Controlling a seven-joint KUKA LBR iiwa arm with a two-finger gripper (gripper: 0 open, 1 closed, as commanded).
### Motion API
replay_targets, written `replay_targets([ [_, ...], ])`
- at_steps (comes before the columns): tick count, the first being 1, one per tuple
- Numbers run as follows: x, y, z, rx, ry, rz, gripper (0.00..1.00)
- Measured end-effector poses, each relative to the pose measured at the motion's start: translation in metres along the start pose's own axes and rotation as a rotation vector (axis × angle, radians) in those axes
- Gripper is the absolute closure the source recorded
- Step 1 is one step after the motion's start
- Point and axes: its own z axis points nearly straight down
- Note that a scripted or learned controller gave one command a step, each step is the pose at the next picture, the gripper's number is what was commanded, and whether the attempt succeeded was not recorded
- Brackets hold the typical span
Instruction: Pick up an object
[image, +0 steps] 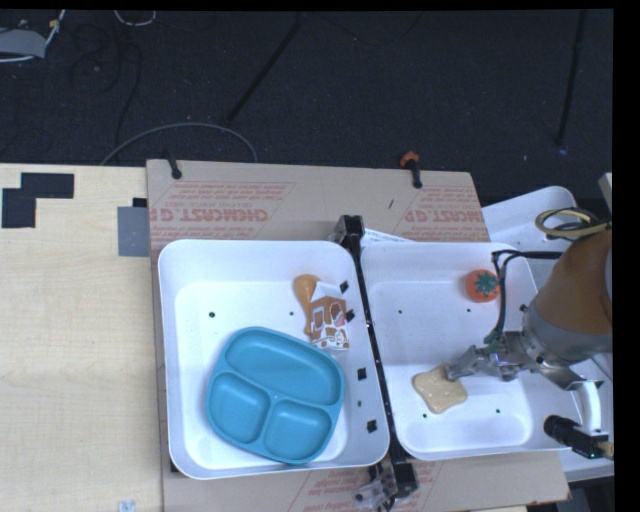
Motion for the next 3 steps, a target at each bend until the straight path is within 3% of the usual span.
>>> replay_targets([
  [1, 0.001, 0.002, -0.011, -0.003, 0.004, 0.002, 1.0],
  [3, -0.006, -0.014, -0.117, -0.004, -0.003, -0.001, 1.0],
])
